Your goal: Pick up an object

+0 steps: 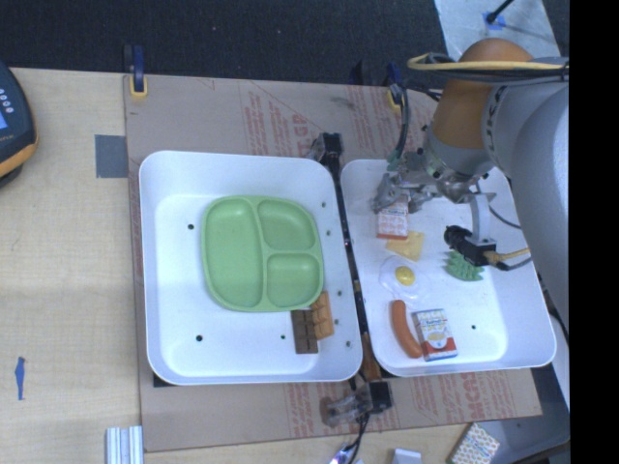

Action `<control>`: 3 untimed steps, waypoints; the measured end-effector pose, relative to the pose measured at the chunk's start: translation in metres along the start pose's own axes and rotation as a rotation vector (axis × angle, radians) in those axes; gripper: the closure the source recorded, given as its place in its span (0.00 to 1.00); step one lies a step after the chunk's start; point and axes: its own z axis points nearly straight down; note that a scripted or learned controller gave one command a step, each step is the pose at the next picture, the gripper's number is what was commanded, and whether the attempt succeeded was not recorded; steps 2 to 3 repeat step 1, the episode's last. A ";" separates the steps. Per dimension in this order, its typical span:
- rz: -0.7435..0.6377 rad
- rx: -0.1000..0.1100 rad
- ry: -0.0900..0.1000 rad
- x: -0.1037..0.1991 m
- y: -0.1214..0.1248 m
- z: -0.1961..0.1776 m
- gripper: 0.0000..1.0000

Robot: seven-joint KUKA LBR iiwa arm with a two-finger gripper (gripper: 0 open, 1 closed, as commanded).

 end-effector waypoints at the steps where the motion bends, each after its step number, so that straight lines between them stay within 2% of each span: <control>1: 0.002 -0.004 0.003 0.028 -0.046 -0.094 1.00; 3: 0.002 -0.004 0.003 0.028 -0.046 -0.094 1.00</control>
